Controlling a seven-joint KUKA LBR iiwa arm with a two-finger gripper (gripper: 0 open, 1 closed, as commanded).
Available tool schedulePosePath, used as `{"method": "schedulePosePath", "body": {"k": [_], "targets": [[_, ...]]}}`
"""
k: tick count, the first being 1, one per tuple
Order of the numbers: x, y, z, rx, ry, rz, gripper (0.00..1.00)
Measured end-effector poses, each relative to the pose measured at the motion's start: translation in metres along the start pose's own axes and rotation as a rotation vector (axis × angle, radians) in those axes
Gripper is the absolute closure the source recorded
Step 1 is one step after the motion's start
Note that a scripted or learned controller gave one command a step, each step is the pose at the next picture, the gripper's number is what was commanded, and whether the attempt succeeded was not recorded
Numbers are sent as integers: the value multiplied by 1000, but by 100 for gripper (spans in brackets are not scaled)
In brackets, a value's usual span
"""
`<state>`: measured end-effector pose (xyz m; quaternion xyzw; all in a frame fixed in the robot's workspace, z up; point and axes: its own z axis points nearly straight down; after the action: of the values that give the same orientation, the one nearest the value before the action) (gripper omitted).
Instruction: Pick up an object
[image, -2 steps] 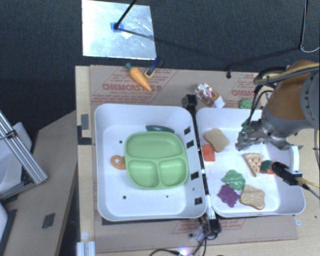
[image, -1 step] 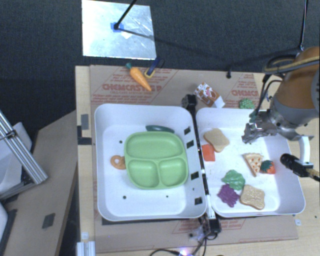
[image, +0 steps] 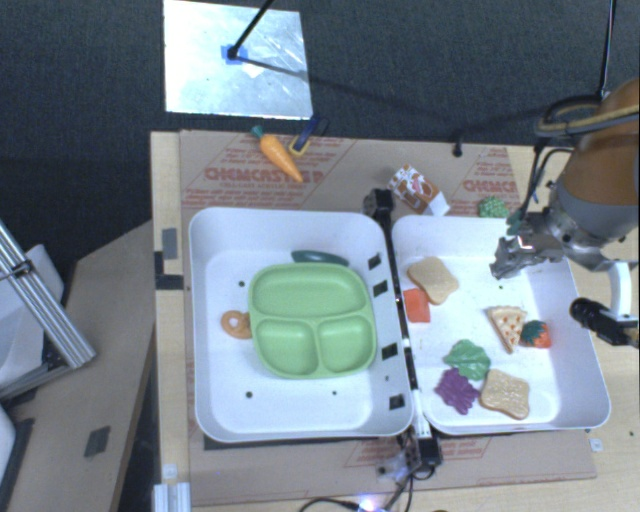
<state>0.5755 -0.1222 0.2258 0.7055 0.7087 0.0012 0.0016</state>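
Cardboard (image: 330, 160) seemingly reads "CHEMCRAST"; pincer (image: 508, 262) over right bin (image: 575, 350), grip state unclear

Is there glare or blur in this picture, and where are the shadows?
Camera view: strong glare on the foil sheet at the top; the white bins are bright but evenly lit; soft shadows lie around the green tray; the end effector looks slightly blurred, and so does the arm above it; the toy foods in the right bin stay sharp enough to tell apart.

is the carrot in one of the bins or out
Out. The carrot lies on the cardboard behind the left bin, beyond its far rim.
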Motion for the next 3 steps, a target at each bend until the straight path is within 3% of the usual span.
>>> {"method": "schedulePosePath", "body": {"k": [2, 3], "targets": [[108, 10, 0, 2, 2, -5, 100], [152, 0, 6, 4, 2, -4, 100]]}}
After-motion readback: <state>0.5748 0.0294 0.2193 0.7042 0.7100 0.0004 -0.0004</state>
